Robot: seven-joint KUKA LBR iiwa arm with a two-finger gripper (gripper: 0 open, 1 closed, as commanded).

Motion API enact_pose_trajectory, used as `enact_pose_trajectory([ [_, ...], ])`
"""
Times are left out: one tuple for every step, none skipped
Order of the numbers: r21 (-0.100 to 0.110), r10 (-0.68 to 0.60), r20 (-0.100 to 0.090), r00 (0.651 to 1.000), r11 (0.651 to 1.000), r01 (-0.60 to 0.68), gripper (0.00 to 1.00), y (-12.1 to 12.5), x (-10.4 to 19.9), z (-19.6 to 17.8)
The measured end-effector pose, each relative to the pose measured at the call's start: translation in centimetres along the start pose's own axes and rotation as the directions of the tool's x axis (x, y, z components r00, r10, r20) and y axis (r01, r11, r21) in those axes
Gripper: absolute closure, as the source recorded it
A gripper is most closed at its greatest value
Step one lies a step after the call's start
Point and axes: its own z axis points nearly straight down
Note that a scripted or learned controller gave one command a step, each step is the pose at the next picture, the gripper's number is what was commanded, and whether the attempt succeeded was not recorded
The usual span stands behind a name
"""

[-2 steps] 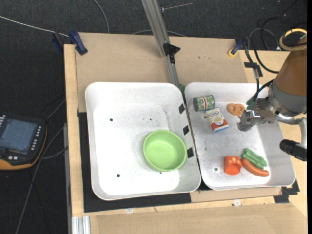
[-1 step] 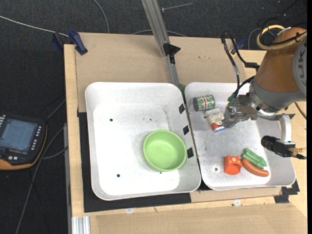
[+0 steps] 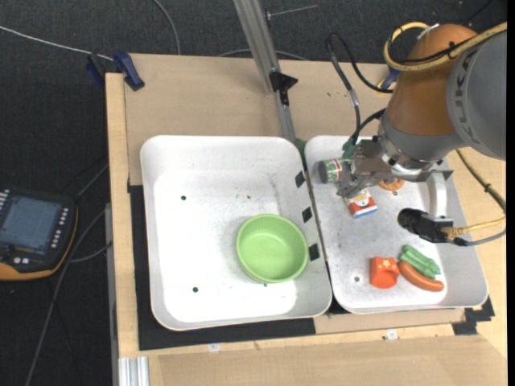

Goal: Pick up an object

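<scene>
Robot gripper (image 3: 356, 185) reaching down into the right bin (image 3: 475, 284), directly above a small red, white and blue box (image 3: 364, 207).
Whether the gripper is spread or closed cannot be told from this angle. A small can (image 3: 330, 170) lies on its side just left of it. Toward the bin's front lie an orange toy (image 3: 385, 272) and a red sausage (image 3: 422, 277) touching a green piece (image 3: 419, 260). A green bowl (image 3: 272, 248) sits in the left bin (image 3: 201, 207).
</scene>
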Motion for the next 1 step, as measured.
enact_pose_trajectory([
  [0.001, 0.002, 0.000, 1.000, 1.000, -0.002, 1.00, 0.68, 4.39, -0.39],
])
